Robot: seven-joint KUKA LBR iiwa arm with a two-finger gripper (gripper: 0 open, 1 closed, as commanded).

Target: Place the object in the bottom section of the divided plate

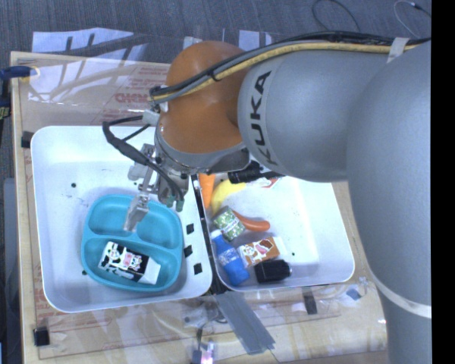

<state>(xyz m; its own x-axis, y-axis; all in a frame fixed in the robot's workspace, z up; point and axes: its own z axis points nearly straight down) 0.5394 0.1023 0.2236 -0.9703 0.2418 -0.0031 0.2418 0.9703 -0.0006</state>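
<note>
Hovered over the blue divided plate (106, 220) in the left bin (53, 173), gripper (140, 207) with nothing seen between its fingers, since the black-and-white carton (129, 262) already lay flat in the bottom section, seemingly delivered.

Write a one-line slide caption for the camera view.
KUKA gripper hovers over blue divided plate; black-and-white carton lies in its bottom section.

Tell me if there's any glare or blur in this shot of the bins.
Camera view: glare streaks the clear plastic sheet behind the bins; the big grey arm looms soft and close; the blue divided plastic plate and its black-and-white carton look reasonably sharp.
</note>
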